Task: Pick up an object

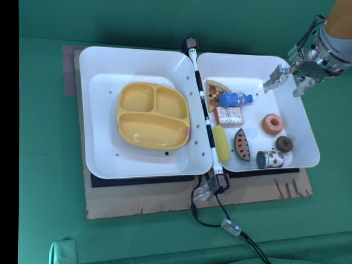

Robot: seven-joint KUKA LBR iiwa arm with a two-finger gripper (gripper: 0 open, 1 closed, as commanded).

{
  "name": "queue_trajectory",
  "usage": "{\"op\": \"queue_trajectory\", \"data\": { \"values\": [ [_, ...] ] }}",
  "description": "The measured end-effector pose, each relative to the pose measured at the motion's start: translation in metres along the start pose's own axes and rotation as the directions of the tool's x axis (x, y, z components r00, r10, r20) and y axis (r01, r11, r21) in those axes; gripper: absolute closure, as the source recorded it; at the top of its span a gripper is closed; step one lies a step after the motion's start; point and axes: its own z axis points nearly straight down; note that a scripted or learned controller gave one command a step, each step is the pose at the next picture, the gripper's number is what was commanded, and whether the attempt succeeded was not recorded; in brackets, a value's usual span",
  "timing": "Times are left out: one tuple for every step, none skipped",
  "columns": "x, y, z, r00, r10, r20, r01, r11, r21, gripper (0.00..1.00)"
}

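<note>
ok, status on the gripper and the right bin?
Two-finger gripper open, above right bin's far corner, holding nothing. Nearest pick: pink-glazed ring donut, untouched. Nothing in the way.

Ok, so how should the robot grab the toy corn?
Across its narrow middle, coming straight down. The toy corn lies flat and long beside the divider, so the end effector should close across its width, though the divider side looks tight.

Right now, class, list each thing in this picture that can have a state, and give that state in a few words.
End effector: open, holding nothing, above the right bin's far corner.
Yellow plate: flat in the left bin, compartments bare.
Bottle: lying on its side.
Can: lying on its side.
Corn cob: lying flat by the divider.
Doughnut: lying flat.
</note>
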Motion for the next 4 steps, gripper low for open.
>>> {"op": "queue_trajectory", "data": {
  "values": [
    [0.011, 0.043, 0.110, 1.000, -0.001, 0.001, 0.001, 1.000, 0.001, 0.00],
    [0.019, 0.095, 0.168, 1.000, -0.001, 0.007, 0.001, 1.000, -0.019, 0.00],
    [0.015, 0.098, 0.152, 1.000, 0.006, 0.014, -0.005, 0.999, -0.033, 1.00],
    [0.077, 0.155, 0.069, 1.000, -0.003, 0.002, 0.003, 1.000, -0.009, 1.00]
  ]
}}
